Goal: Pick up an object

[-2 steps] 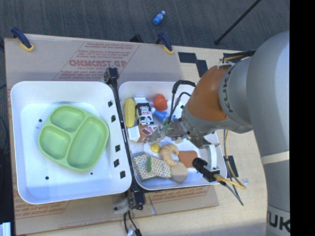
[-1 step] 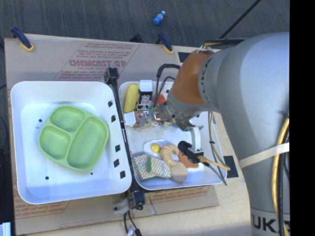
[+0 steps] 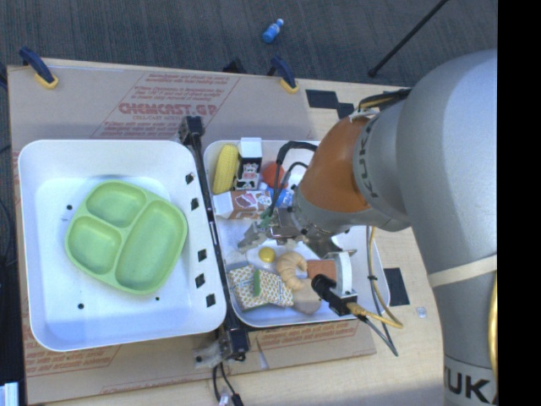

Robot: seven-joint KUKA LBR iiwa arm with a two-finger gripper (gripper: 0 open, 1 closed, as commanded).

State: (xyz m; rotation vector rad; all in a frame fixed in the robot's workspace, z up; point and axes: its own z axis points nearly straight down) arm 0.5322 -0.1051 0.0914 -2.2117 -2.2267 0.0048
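Grey arm [image 3: 439,167], orange band above the wrist, reaching in from the right and bent down over the right bin [image 3: 279,315]; pincer [image 3: 275,222] low among the clutter in the middle of that bin, largely hidden beneath the wrist, so whether it is apart, together or clamped on anything cannot be told. Right bin, white and shallow, contents: yellow corn cob [image 3: 225,167] at the far left corner; small white box [image 3: 250,149] just beside it; red round item [image 3: 271,174] next along, partly under the wrist; meat-printed piece [image 3: 251,201] near the pincer; small yellow ball [image 3: 267,255]; tan croissant [image 3: 292,269] touching the ball; green checked pouch [image 3: 260,288] at the near edge; orange block [image 3: 322,269] beside the croissant. Left bin [image 3: 34,227], white, same kind, set side by side with the first: one green divided plate [image 3: 127,235], three compartments, lying flat near the middle. Black clip [image 3: 193,128] at the far end of the seam between the bins. Desk [image 3: 406,328]: pale wood, overlaid beneath the bins by a brown cardboard sheet [image 3: 169,100] printed in red, with black tape patches [image 3: 325,100] towards the right. Blue clamp [image 3: 38,66] with a yellow tip on the cardboard's far left corner, a second clamp [image 3: 283,73] further along the same edge. Floor [image 3: 127,15]: dark grey carpet beyond the desk, bearing a small blue object [image 3: 271,30]; thin black pole [image 3: 423,24] running slantwise at top right
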